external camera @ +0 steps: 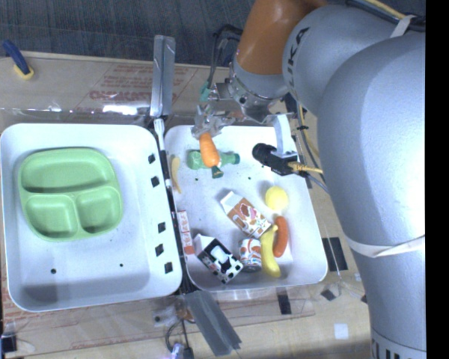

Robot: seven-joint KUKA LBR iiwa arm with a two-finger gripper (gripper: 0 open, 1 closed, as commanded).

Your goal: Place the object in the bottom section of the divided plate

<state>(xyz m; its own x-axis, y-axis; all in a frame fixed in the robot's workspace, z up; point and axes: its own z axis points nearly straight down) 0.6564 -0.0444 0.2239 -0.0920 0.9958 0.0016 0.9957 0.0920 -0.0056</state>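
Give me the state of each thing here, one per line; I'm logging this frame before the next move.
tool: over the right bin's top edge, directly above the carrot
carrot: upright, below the tool; whether gripped is unclear
divided plate: flat in the left bin, nothing in its sections
banana: lying in the right bin
lemon: resting in the right bin

The pincer (206,128) tips blur together above the carrot (208,150).

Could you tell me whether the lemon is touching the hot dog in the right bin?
Apart. The camera view shows bare white bin floor between the lemon and the hot dog below it.
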